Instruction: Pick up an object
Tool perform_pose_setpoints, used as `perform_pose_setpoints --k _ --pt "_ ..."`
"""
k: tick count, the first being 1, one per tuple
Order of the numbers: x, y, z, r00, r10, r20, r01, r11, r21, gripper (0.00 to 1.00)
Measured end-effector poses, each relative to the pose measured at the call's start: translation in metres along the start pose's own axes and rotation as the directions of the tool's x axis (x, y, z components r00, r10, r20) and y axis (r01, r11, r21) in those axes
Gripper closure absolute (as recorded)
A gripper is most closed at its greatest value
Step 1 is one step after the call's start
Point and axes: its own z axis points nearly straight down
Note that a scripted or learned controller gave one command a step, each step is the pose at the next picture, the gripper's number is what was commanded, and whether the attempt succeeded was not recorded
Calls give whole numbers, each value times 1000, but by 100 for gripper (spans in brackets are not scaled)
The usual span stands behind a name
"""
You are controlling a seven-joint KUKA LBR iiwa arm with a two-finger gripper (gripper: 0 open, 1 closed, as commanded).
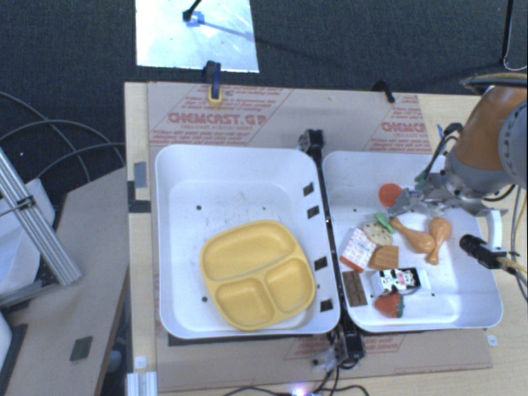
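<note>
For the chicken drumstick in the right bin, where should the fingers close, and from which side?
Probably from above, across the drumstick at its narrow shank near the tomato end: it lies flat and slanted, and the other drumstick crowds its thicker end.

Bench (272,110) under two white bins (239,172) side by side

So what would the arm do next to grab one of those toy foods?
Probably ease straight down a little. The gripper hangs over the right bin, just by the red tomato and above the chicken drumstick, with nothing seen between its fingers. The yellow tray in the left bin lies farther off, so the nearby pieces look the easier catch.
</note>
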Motion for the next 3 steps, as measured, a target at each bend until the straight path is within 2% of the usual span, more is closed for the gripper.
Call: perform_pose_setpoints --k 1,2,3 --pt "-13 -38 0 1000 -1 1 1 1000 0 0" --pt "84 -95 -2 1000 0 13 0 1000 -14 0" --pt "84 -94 -12 1000 -1 5 1 1000 -10 100"
